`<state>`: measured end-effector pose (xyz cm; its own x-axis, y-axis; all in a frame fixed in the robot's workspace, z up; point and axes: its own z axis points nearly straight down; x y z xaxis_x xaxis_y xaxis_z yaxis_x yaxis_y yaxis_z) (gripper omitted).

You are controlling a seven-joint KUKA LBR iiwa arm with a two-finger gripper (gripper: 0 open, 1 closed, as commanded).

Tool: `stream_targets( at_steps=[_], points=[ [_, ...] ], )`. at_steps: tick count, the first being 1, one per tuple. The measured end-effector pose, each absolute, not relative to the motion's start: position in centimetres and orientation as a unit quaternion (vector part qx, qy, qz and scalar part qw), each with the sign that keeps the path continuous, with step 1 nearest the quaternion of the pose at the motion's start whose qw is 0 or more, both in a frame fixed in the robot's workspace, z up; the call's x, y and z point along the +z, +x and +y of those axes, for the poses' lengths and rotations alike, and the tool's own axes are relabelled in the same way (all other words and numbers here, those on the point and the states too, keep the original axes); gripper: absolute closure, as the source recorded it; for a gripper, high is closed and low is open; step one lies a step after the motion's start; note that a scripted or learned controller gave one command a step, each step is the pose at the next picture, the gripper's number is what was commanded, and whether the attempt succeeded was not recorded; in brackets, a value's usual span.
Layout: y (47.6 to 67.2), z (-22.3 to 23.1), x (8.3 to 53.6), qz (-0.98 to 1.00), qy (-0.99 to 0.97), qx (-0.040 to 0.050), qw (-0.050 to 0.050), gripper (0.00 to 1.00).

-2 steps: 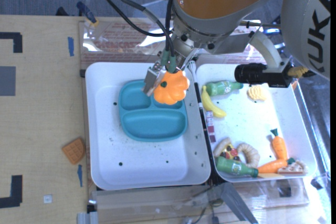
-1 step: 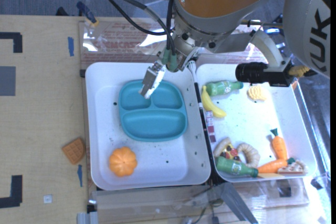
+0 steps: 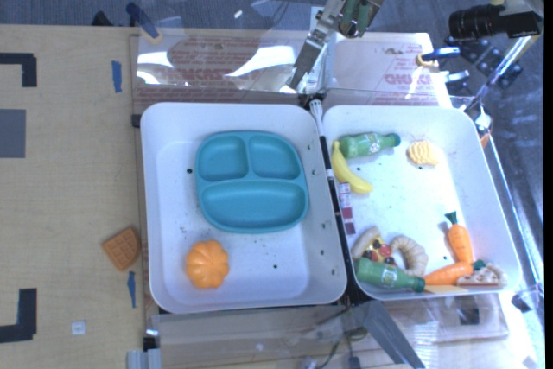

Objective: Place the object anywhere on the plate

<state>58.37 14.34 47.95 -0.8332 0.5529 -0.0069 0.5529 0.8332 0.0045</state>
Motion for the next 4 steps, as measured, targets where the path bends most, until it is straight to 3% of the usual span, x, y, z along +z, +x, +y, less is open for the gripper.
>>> stream_targets(
  at_steps=[1,2,3,4],
  points=[
    [58.4,14.7,49.2,0.958,0.286,0.0038,0.008,1.00],
    [59.7,8.4,38.4,0.980,0.199,-0.0008,0.000,1.00],
    [58.6,7.6,29.8,0.994,0.108,0.0003,0.000,1.00],
    [55.7,4.3,43.2,0.999,-0.046,0.0002,0.008,1.00]
  ],
)
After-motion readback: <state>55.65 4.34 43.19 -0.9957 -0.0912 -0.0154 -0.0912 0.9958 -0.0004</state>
